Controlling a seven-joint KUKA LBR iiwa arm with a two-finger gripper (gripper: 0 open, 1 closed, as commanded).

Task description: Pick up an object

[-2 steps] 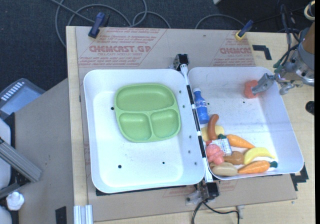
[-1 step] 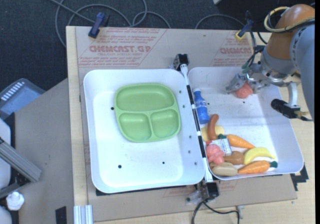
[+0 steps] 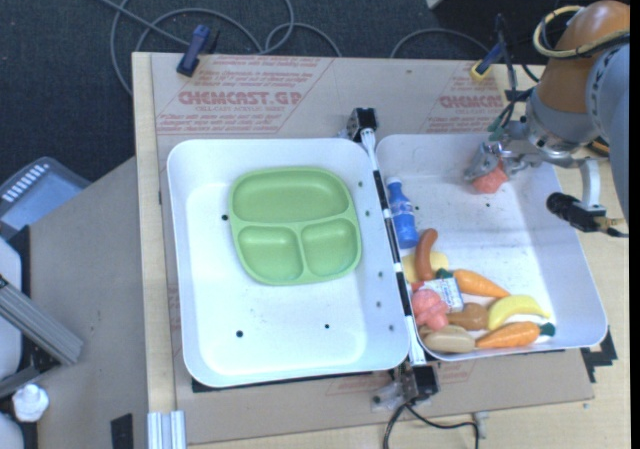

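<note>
A: Cardboard-topped bench (image 3: 250, 87), two white bins. Left bin (image 3: 190, 237) has the green divided tray (image 3: 295, 224). Right bin (image 3: 560, 257) has a toy food pile in its near corner: carrots, banana (image 3: 518, 309), sausage (image 3: 427, 253), pink piece (image 3: 430, 305), plus a blue bottle (image 3: 402, 214) along the divider.

B: Task status?

A: Gripper (image 3: 492, 165) is up over the right bin's far end with a small red-orange object (image 3: 487, 181) at its tips. Looks pinched and raised, so I'd judge the pick mostly done. Left: confirm it holds clear.

B: Sure it's gripped?

A: Not fully. Fingers are blurred against the object; can't identify it either. Arm is cut off at the right edge.
</note>
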